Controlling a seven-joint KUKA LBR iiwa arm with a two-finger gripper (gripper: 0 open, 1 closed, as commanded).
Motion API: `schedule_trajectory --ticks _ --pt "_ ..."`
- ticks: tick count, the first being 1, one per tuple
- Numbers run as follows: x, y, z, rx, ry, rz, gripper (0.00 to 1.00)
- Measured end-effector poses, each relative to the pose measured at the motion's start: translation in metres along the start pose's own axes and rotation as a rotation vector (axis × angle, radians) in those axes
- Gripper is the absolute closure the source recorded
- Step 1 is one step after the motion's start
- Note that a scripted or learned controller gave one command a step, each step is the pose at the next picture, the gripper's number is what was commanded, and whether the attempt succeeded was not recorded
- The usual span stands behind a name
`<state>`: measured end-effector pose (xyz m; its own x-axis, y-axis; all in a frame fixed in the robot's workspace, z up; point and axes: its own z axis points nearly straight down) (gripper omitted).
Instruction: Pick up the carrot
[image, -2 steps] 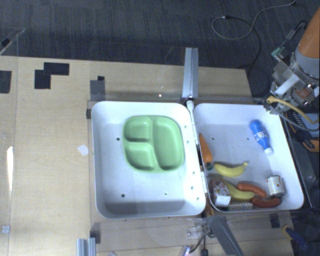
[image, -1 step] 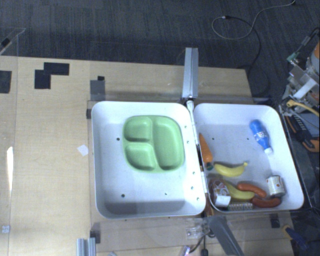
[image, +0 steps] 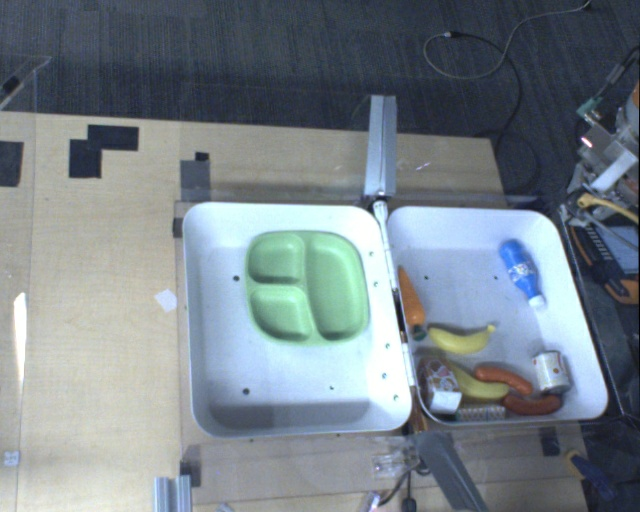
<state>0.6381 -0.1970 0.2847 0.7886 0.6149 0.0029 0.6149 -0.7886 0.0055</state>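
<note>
The carrot (image: 410, 300) is orange with a dark green end. It lies lengthwise against the left wall of the right bin (image: 578, 300), narrow tip pointing to the far side. Its green end almost touches a yellow banana (image: 462, 338) just in front of it.
In the right bin there are also a blue bottle (image: 520, 268), a silver can (image: 550, 371), two red sausages (image: 503, 378), a second banana (image: 482, 389) and a small packet (image: 440, 385). The left bin (image: 205, 330) holds a green divided plate (image: 306, 285). A metal rail (image: 381, 150) stands behind the bins.
</note>
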Motion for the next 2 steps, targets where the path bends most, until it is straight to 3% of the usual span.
schedule_trajectory --ticks 1,2 --pt "0.002 0.0 -0.011 -0.003 0.002 -0.008 1.0" --pt "0.033 -0.02 -0.034 0.003 -0.002 0.289 1.0"
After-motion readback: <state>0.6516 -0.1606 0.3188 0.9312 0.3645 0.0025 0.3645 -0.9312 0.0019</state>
